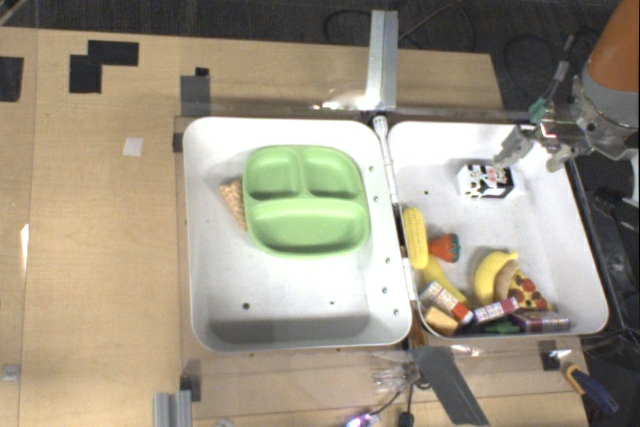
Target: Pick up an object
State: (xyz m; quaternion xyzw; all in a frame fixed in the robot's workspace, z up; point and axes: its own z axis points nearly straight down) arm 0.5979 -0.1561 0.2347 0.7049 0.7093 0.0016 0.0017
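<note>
My gripper (532,153) hangs over the far right corner of the right bin (560,235), its two fingers spread open with nothing between them. Just to its left and a little nearer lies a small black-and-white box (485,181), apart from the fingers. Along the bin's near side lie a yellow corn cob (414,233), a small red fruit (446,247), a banana (493,273), a pizza slice (526,294) and several small packets (447,306).
The left bin (205,255) holds a green divided plate (303,197) with a tan waffle-like piece (232,203) poking out from under its left edge. A metal post (384,60) stands behind the seam between the bins. Cables run behind the bench.
</note>
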